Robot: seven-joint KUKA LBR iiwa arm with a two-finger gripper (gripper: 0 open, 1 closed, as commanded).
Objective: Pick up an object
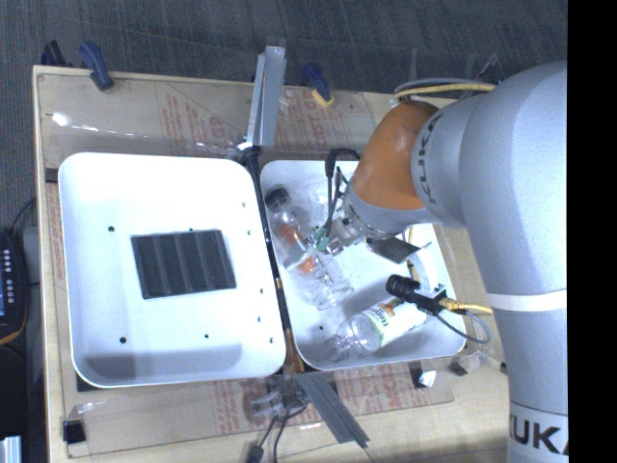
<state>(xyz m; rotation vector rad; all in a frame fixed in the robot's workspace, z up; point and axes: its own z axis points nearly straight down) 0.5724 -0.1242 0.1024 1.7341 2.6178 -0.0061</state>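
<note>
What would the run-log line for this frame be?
arm: over right bin | gripper: low among clear bottles | grasp: not confirmed | left bin: dark grate

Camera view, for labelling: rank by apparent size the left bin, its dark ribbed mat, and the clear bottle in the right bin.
1. Left bin
2. Dark ribbed mat
3. Clear bottle, plainly the smallest here

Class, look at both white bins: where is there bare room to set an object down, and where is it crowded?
The left bin offers bare white floor all round its dark ribbed panel. The right bin is crowded: clear plastic bottles lie across it, with the arm reaching over them.
</note>
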